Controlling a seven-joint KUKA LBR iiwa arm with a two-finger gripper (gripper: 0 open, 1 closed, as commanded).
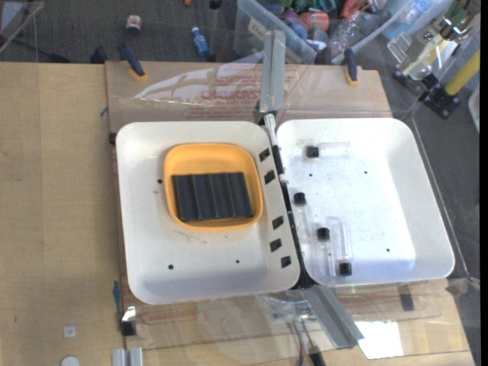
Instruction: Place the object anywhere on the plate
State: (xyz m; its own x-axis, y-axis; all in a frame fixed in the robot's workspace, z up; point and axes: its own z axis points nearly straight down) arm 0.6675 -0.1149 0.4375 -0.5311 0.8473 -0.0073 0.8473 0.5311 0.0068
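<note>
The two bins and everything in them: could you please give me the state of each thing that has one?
Orange plate: flat in the left bin, right side up.
Dark ribbed block: lying flat on the plate, inside its rim.
Left bin: holds the plate and block.
Right bin: holds clear tubes with black caps.
Clear tubes: lying on their sides, capped, apart from the plate.

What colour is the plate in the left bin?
Orange-yellow plate, with a dark grey ribbed block lying on it; the camera view shows it clearly.
</note>
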